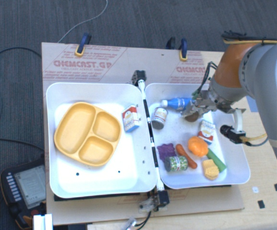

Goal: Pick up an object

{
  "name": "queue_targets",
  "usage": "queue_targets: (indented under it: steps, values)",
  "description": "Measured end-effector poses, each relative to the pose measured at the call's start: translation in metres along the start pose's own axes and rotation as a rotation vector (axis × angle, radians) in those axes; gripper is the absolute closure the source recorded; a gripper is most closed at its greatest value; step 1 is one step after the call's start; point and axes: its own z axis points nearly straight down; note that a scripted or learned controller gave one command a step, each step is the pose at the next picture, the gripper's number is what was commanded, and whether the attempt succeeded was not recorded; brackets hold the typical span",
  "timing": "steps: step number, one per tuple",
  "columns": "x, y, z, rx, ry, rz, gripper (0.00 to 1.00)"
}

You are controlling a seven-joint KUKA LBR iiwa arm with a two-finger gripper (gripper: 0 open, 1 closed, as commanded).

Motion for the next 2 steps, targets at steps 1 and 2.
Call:
queue_targets:
  steps: [1,2]
  values:
    - [0.053,-0.020,-0.105,0.008,0.002,0.000,1.00]
    - [0.103,-0.075,-0.130,0.010,0.003,0.000,1.00]
